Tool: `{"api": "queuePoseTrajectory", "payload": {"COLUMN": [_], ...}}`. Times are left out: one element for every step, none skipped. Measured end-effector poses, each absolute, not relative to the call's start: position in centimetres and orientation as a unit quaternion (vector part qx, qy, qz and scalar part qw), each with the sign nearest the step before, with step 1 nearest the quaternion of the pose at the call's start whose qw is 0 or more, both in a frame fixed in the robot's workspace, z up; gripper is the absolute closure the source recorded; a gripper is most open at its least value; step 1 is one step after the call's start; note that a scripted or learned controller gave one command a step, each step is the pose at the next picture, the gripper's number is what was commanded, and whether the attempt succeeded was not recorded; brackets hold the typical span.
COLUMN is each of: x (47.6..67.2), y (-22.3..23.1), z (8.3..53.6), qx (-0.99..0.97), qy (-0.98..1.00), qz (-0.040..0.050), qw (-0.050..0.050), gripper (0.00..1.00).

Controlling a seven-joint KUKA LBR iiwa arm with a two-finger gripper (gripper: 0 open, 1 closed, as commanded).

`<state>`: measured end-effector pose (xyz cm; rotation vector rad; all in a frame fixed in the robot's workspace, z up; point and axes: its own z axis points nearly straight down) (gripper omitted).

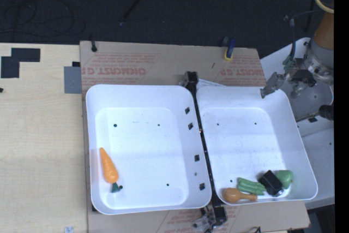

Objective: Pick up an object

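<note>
**Arm at the far right, objects resting in both bins**

The tool (283, 82) sits at the upper right, just over the far right corner of the right bin (240, 117), below the grey arm and its orange band (325, 30). How its fingers stand I cannot tell; nothing shows between them.

In the left bin (136, 98), an orange carrot (108, 166) lies near the front left corner, green end toward the front wall. In the right bin's front corner, well apart from the tool, four things cluster: a tan pear-shaped piece (238, 195), a green pod (251, 186), a black block (271, 183) and a green leafy piece (284, 177). Both bins rest on a cardboard sheet (163, 63) on the table (38, 133).
</note>
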<state>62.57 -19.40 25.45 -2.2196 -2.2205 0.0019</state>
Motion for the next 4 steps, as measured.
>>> {"api": "queuePoseTrajectory", "payload": {"x": [63.8, 64.7, 64.7, 64.4], "y": [-16.8, -16.6, -5.4, -6.0], "z": [8.0, 20.7, 37.4, 37.2], "qx": [-0.707, -0.706, -0.703, -0.705], "qy": [-0.707, -0.708, -0.711, -0.709], "qz": [0.0011, -0.003, -0.0072, 0.0018], "qw": [0.002, -0.005, -0.006, 0.001], "gripper": [0.0, 0.0, 0.0, 1.0]}}
